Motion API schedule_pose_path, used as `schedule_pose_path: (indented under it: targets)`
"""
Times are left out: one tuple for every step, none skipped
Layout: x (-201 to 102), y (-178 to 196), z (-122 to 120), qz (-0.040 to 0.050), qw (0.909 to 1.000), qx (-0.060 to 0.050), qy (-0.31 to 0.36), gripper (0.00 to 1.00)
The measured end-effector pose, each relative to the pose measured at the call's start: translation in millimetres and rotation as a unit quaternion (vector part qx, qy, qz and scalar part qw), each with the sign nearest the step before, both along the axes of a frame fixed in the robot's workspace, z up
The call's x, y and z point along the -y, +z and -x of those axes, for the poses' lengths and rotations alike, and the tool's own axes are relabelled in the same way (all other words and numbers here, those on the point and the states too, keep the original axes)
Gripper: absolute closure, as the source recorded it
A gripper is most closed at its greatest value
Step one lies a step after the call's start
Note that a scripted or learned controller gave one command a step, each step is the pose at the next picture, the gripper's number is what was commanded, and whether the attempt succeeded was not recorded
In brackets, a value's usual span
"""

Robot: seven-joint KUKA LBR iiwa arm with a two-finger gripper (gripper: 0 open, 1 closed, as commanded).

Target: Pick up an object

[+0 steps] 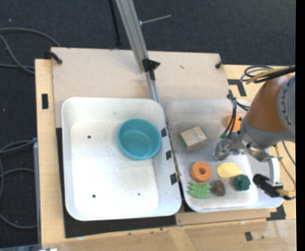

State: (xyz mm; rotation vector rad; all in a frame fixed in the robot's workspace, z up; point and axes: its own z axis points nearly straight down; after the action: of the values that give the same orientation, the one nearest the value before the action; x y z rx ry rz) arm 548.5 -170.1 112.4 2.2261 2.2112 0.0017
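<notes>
Gripper (pixel 224 149) is hovering low over the right bin (pixel 204 109); whether anything is pinched I cannot tell from here. Nearest to it, the yellow lemon-shaped toy (pixel 228 170) is lying just at its five o'clock, long axis running nine to three. The orange ring (pixel 201 171) is sitting at about seven o'clock, the speckled block (pixel 192 136) at ten. My guess: the lemon is the natural pick, needing only a short drop toward five. The teal bowl (pixel 139 138) is resting well apart in the left bin (pixel 79 156).
</notes>
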Motion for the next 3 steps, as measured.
schedule_pose_path:
  targets:
    - [-4.7, 58.4, 4.9, -0.0004, 1.0, 0.002, 0.005, 1.0]
    - [-3.7, 112.6, 2.9, -0.0001, 1.0, 0.002, 0.005, 1.0]
    - [-65.8, 114.5, 7.3, -0.002, 1.0, -0.001, 0.008, 1.0]
